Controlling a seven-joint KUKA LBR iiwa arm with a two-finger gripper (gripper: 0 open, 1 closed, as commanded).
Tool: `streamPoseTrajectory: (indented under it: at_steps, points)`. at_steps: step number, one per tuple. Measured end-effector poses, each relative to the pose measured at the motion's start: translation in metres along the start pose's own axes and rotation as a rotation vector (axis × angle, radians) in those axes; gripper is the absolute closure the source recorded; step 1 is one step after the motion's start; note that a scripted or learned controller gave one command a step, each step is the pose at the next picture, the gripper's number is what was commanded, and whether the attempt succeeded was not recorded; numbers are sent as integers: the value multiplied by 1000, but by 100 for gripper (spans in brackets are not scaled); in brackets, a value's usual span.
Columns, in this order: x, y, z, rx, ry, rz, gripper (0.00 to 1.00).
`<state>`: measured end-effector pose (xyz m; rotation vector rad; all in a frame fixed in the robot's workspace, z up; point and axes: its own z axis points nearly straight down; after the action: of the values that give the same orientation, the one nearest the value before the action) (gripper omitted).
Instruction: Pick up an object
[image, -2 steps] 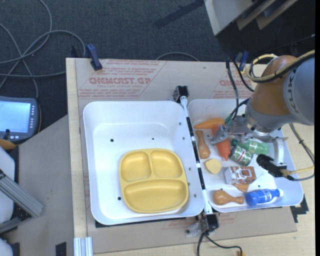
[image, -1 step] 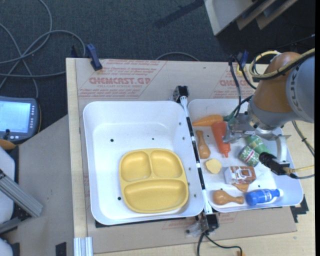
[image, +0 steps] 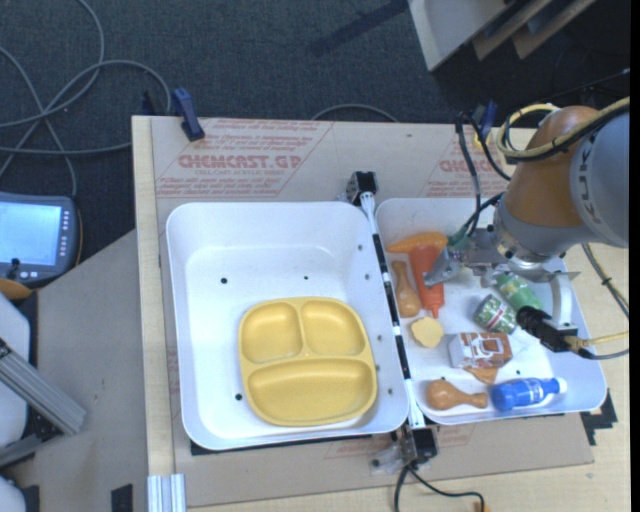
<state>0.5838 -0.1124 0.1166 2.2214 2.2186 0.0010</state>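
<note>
Fingers (image: 447, 262) among clutter — carrot (image: 428, 268), can (image: 497, 310), bottle (image: 524, 393) close by.

Red print is showing on the cardboard sheet (image: 250, 160) lying under the two bins: its largest line is reading roughly "CHEMCAST GP", with smaller lines above and below too blurred to read. The same red print is repeating at the sheet's right side (image: 455, 170), partly covered. The small carton's (image: 482, 350) label is illegible.

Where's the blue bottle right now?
The bottle lies on its side in the right bin, at its near edge, just right of the drumstick.
</note>
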Motion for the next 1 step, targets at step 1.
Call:
streamPoseTrajectory:
  at_steps: [1]
  points:
    - [5, 36, 34, 0, 0, -4, 0]
